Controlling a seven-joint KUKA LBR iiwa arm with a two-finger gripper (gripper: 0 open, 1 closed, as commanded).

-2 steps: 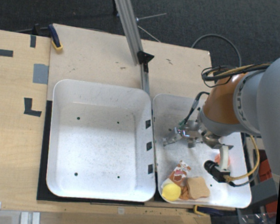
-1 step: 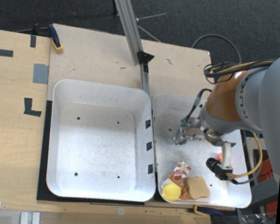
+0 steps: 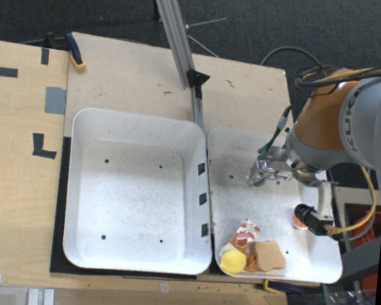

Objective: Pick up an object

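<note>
In the right bin [image 3: 234, 156] my gripper [image 3: 261, 174] hangs above the bare floor near the bin's middle, with nothing visible between its fingers. A small pile lies at the bin's near edge: a yellow ball [image 3: 233, 261], a tan block [image 3: 269, 255] and an orange and white toy [image 3: 243, 236]. The pile sits well below the gripper in the view and apart from it. At the bin's right rim lies a small red and white object [image 3: 298, 223], partly hidden by a black part of the arm.
The left bin [image 3: 132, 190] stands beside the right one, divided from it by a raised rim [image 3: 203, 190]. A slanted metal rail [image 3: 179, 35] runs from the top toward the bins. The grey and orange arm [image 3: 343, 117] covers the right bin's far right corner.
</note>
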